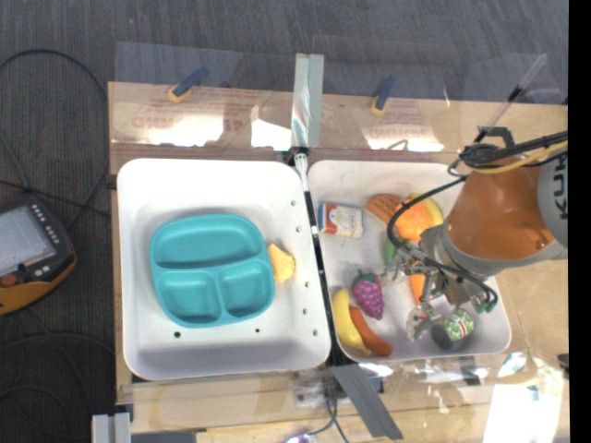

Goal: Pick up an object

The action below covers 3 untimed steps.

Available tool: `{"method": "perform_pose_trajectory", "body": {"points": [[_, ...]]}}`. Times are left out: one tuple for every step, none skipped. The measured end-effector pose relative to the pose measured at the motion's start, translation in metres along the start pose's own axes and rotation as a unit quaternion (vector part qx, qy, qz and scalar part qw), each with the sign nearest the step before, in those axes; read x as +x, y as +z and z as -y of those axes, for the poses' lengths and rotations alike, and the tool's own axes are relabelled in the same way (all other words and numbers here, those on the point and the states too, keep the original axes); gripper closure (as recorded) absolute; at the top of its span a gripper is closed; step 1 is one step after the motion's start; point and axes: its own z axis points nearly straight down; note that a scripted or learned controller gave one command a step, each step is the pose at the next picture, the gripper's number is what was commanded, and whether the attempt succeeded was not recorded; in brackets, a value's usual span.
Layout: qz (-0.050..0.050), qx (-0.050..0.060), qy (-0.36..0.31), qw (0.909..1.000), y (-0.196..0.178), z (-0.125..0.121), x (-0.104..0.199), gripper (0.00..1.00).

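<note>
— Objects, right bin point(499, 340): what stock, and where?

— Purple grapes point(368, 294) at centre; banana point(343, 318) and red-orange piece point(370, 337) at 7 o'clock against the dividing wall; small carton point(341, 220) at 11; orange fruit point(416, 218) at 1; dark green-labelled can point(454, 326) at 4, close to the outer rim.

— Free room?

— Little there. Left bin point(138, 340): teal tray point(213, 267), yellow piece point(282, 262) at its 3 o'clock; margins open.

— Arm?

— Enters from 3 o'clock, wrist down. Gripper point(427, 312) sits just beside the can; finger spread cannot be told.
</note>
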Motion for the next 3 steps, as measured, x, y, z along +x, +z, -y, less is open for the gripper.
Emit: {"method": "perform_pose_trajectory", "body": {"points": [[0.000,0.001,0.000,1.0000,-0.009,0.000,-0.001,1.00],[0.000,0.001,0.000,1.0000,-0.009,0.000,-0.001,0.00],[-0.002,-0.003,0.027,0.9996,0.012,0.007,-0.077,0.00]]}}
